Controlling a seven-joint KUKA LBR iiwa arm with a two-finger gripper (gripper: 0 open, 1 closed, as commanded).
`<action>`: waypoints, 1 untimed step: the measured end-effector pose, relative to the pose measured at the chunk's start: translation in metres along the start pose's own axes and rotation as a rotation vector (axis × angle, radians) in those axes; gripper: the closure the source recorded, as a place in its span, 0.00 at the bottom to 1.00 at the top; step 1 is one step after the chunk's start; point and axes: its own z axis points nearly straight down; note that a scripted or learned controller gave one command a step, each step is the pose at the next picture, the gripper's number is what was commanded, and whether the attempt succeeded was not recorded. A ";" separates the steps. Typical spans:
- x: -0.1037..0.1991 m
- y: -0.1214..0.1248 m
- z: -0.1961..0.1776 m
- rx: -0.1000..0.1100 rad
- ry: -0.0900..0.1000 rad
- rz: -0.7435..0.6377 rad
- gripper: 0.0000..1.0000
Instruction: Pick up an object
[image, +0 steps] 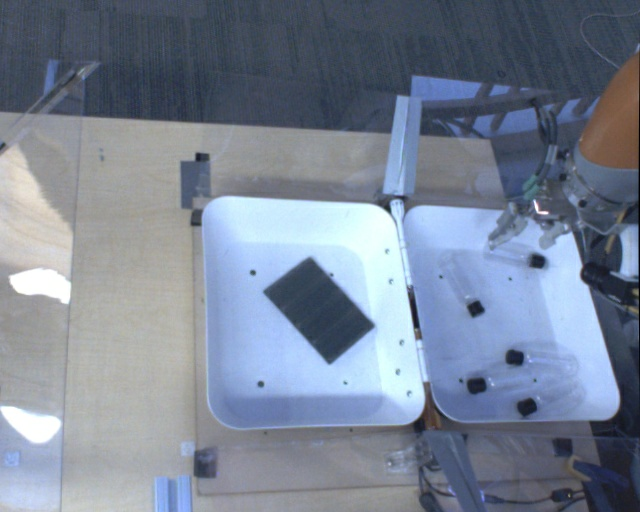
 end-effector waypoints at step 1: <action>-0.044 -0.048 0.068 -0.001 -0.001 -0.081 0.00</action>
